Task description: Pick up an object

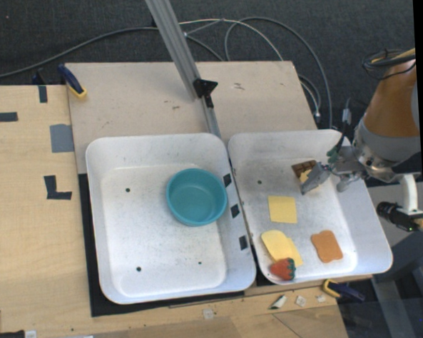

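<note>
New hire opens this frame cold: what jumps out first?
Probably the teal bowl, sitting alone in the left bin near its right side. Next, the gripper low over the right bin, right beside a small brown block near the bin's far side. Towards the near side of that bin lie a yellow square, a yellow slice, an orange piece and a red strawberry-like item.
</note>
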